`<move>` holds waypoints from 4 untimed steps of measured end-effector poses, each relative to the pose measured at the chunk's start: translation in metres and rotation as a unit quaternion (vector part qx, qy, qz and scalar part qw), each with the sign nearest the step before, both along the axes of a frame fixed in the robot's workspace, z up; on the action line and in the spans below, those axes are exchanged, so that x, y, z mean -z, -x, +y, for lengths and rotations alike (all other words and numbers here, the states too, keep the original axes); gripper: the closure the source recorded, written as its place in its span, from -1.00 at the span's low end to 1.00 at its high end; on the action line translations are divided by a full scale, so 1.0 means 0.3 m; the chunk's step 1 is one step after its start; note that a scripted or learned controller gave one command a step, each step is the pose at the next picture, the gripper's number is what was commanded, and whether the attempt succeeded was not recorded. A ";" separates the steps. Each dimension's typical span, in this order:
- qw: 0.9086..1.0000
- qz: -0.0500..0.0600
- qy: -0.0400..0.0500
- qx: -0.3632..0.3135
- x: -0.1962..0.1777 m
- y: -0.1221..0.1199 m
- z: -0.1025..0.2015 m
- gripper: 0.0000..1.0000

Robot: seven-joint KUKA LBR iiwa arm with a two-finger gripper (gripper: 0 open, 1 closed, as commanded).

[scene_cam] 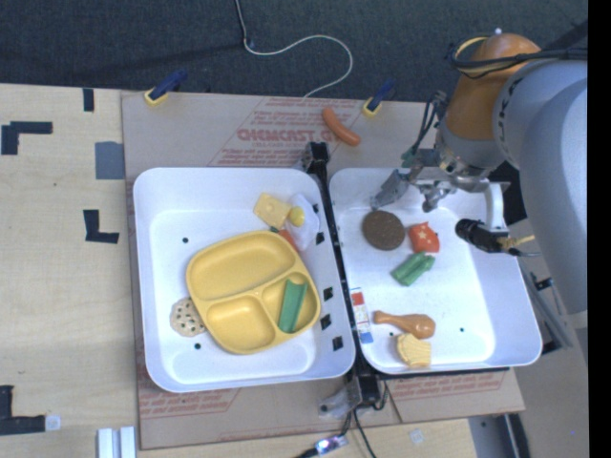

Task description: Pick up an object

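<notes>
On the table [57, 284] two bins sit side by side. The left bin [158, 198] holds a divided plate [234, 289] with a pickle [292, 305] in its right compartment; a cracker [187, 318] lies just left of the plate, a cheese wedge [276, 212] beyond it. In the right bin [496, 346], a round patty [383, 229] lies far left, a tomato piece [424, 239] to its right, a pepper [411, 269] nearer, a drumstick [407, 323] and corn chunk [414, 352] nearest. A sausage [341, 127] lies on cardboard [258, 132] beyond both bins. The gripper [412, 189] hangs over the right bin's far edge.

Gripper [412, 191] hangs over right bin [496, 346], fingers apart, above brown patty [383, 229] w/ red piece [424, 238] beside it (nothing held); yellow tray [239, 280] in left bin [158, 256].
</notes>
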State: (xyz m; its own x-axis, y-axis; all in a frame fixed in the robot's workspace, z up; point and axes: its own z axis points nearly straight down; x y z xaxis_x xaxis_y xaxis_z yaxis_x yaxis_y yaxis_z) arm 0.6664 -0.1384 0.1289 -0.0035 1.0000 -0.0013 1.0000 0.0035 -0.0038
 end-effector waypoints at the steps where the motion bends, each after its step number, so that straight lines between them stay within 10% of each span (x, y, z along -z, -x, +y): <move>1: 1.000 0.000 0.000 0.000 0.158 0.002 0.005 -1.00; 2: 1.000 -0.004 0.000 -0.001 0.107 -0.005 0.007 1.00; 4: 1.000 -0.004 0.000 0.001 -0.280 -0.015 -0.013 1.00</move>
State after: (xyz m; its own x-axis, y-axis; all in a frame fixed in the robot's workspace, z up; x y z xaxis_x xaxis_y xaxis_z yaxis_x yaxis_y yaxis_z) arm 0.6709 -0.1424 0.2128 -0.0013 1.0000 -0.0011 1.0000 0.0013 0.0049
